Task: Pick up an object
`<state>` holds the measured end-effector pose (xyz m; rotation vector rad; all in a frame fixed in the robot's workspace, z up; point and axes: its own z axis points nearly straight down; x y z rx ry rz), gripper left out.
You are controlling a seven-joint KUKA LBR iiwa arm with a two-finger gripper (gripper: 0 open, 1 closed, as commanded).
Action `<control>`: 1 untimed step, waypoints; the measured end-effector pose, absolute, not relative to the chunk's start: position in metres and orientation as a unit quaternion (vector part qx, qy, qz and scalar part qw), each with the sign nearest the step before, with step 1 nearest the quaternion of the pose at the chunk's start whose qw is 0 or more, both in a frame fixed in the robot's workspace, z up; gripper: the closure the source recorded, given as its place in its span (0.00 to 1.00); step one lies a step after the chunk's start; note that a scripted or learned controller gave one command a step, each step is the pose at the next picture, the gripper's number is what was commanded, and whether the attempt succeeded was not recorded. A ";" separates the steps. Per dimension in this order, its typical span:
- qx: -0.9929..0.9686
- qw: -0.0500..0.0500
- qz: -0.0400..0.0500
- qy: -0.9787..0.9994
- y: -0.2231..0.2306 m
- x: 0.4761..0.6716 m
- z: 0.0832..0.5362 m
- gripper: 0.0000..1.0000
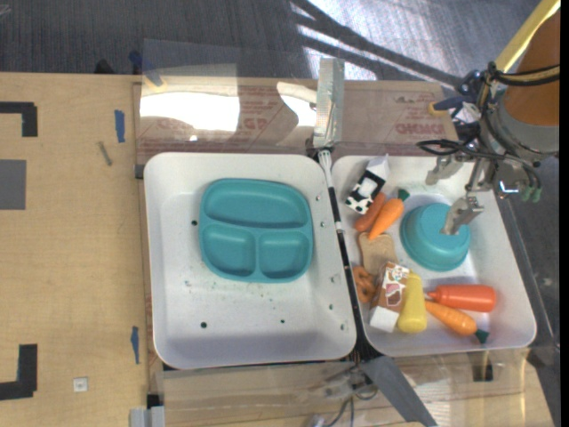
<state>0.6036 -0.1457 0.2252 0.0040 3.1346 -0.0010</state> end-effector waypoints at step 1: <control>-0.026 0.006 0.000 1.000 -0.153 0.633 0.109 0.00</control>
